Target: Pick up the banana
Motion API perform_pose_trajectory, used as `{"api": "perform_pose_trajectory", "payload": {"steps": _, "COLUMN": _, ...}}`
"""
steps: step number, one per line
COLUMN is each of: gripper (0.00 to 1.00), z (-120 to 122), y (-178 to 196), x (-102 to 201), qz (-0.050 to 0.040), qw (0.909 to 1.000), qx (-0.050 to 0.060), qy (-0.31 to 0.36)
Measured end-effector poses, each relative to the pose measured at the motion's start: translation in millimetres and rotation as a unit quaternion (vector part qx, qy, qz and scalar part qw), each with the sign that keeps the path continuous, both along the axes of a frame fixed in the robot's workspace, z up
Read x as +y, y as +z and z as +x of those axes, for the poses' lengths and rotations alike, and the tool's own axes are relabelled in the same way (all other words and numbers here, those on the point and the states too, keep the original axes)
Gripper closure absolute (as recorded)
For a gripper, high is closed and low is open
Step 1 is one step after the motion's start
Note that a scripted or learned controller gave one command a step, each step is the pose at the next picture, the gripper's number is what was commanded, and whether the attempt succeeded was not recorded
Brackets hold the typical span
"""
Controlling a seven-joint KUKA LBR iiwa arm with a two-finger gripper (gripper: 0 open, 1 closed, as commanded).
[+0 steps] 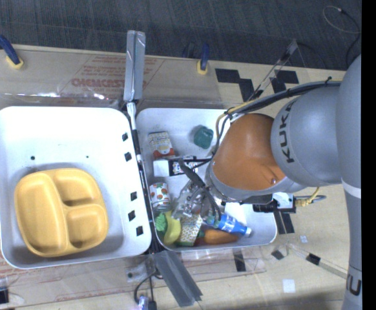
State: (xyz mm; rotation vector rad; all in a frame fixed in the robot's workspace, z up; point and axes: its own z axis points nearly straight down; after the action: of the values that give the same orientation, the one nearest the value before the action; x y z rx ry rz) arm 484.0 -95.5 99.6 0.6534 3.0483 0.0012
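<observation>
Banana just below fingers

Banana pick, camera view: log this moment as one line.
arm: over right bin | gripper: low above clutter, grasp unclear | banana: lying at bin's front left corner | yellow tray: in left bin

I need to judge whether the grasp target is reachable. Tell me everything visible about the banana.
The banana shows as a short yellow curved piece at the front left corner of the right bin, mostly covered. A green item lies against its left side, a patterned packet against its right. The gripper hangs just above; whether it touches is unclear.
</observation>
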Motion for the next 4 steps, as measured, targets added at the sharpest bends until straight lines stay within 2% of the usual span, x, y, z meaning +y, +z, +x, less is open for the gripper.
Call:
{"api": "perform_pose_trajectory", "payload": {"steps": 1, "gripper": 1.0, "z": 1.4, "y": 10.2, "x": 0.3, "qz": 0.0001, "qw": 1.0, "qx": -0.001, "qy": 0.003}}
{"api": "perform_pose_trajectory", "payload": {"steps": 2, "gripper": 1.0, "z": -4.0, "y": 85.8, "x": -5.2, "qz": 0.0029, "qw": 0.9963, "qx": 0.011, "qy": -0.085}}
{"api": "perform_pose_trajectory", "payload": {"steps": 3, "gripper": 0.0, "z": -4.0, "y": 85.6, "x": -5.1, "qz": 0.003, "qw": 0.9963, "qx": 0.011, "qy": -0.085}}
{"api": "perform_pose_trajectory", "payload": {"steps": 4, "gripper": 0.0, "z": -3.1, "y": 6.3, "x": -11.8, "qz": 0.0042, "qw": 0.9897, "qx": 0.005, "qy": -0.143}}
